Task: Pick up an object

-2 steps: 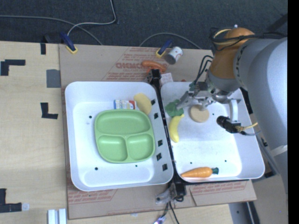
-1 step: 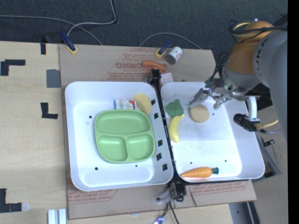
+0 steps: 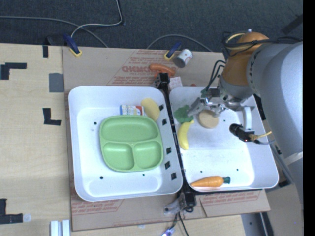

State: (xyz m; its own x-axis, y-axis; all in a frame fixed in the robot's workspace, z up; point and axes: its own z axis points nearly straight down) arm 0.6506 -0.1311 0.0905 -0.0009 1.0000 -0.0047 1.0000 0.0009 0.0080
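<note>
Arm's jaws [image 3: 208,107] over tan round object [image 3: 208,120], right bin [image 3: 256,173], banana [image 3: 184,134] beside

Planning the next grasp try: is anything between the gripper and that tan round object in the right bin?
Nothing visible. The gripper is right above the tan round object; the banana and green item lie to the side.
</note>
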